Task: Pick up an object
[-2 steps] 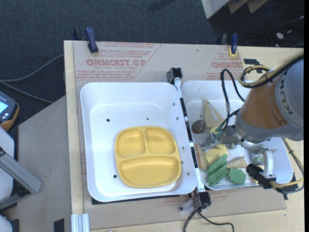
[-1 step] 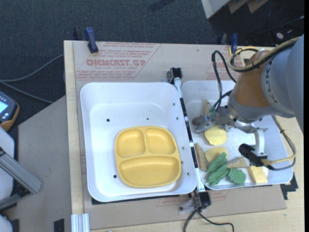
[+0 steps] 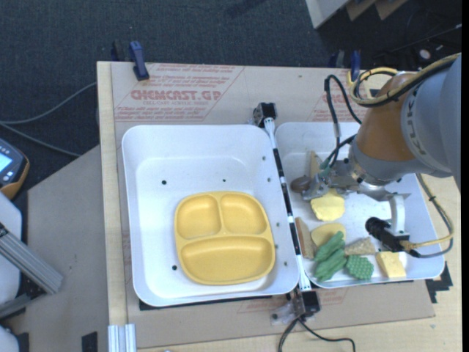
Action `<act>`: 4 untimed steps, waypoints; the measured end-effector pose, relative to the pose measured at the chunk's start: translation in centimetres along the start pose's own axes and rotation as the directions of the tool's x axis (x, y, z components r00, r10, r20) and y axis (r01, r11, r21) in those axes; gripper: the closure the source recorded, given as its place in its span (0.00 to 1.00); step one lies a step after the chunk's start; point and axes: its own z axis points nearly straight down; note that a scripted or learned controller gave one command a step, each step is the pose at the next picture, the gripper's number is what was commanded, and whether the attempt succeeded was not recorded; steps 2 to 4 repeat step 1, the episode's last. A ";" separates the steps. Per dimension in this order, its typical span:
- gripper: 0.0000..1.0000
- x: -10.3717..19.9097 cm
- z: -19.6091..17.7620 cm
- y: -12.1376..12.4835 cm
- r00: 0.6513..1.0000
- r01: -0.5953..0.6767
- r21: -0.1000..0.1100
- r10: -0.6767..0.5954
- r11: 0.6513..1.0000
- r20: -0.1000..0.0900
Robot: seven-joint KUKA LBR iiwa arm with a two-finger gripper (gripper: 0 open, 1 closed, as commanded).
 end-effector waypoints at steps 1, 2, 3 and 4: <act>1.00 6.9 -9.6 -1.0 1.000 0.007 -0.007 -0.007 1.000 -0.003; 1.00 6.9 -9.6 -1.0 1.000 0.007 -0.007 -0.007 1.000 -0.003; 1.00 6.9 -9.6 -1.0 1.000 0.007 -0.007 -0.007 1.000 -0.003; 1.00 6.9 -9.6 -1.0 1.000 0.007 -0.007 -0.007 1.000 -0.003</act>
